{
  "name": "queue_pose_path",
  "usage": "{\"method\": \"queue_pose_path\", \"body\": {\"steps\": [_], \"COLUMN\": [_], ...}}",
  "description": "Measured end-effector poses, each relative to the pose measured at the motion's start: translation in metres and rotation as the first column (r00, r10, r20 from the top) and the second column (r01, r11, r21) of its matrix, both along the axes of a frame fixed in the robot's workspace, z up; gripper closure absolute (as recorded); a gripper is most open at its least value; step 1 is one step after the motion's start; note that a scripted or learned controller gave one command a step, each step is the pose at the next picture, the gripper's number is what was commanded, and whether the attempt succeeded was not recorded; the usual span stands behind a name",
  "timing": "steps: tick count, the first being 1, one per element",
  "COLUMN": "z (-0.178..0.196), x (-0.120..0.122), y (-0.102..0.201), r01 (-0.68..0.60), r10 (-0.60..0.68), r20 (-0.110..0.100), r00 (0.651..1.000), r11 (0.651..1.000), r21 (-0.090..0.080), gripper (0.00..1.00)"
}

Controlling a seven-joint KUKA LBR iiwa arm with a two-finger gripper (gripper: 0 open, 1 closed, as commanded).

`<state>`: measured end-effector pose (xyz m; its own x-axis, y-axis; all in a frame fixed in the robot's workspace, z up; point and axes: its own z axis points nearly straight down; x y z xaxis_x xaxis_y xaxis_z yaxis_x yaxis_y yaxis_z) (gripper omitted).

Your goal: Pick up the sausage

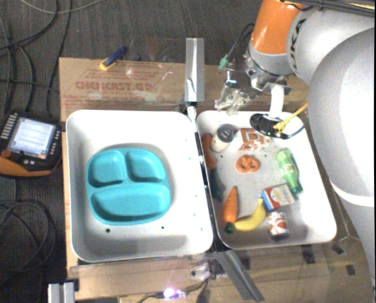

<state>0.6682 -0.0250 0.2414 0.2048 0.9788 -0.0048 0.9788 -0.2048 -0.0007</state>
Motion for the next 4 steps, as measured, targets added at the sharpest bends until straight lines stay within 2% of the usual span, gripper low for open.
{"method": "queue_pose_path", "body": {"steps": [1,2,3,4], "z": [-0.059,-0.035,0.048,0.03], "x": [-0.106,-0.101,-0.079,-0.115], "y": [0.014,0.011,0.091,0.191], "r01": [0.207,0.801,0.725,0.735], "r10": [-0.207,-0.801,-0.725,-0.735], "r20": [-0.004,0.002,0.003,-0.002], "r00": [0.978,0.599,0.689,0.678], "r11": [0.978,0.599,0.689,0.678], "r21": [0.001,-0.003,-0.001,-0.001], "gripper": [1.0,1.0,1.0,1.0]}}
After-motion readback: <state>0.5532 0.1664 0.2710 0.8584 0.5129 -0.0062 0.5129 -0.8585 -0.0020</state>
